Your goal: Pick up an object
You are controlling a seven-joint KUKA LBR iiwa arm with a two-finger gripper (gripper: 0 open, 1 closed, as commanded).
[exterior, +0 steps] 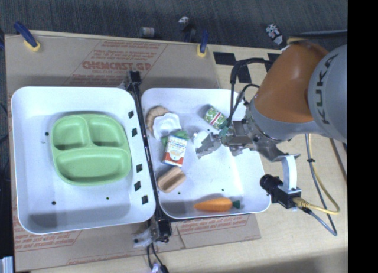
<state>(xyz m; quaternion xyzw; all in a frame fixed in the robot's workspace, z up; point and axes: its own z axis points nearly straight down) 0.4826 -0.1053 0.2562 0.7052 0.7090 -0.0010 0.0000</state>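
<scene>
Claw (208, 143) low in right bin (251, 198), grip state unclear; beside it red-white-green carton (176, 149), lying flat

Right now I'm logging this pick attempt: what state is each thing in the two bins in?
Green divided plate: flat in left bin, nothing on it.
Carton: lying on its side.
Hot dog: lying flat.
Carrot: lying against the near wall.
Gripper: low over right bin, nothing seen between fingers.
</scene>
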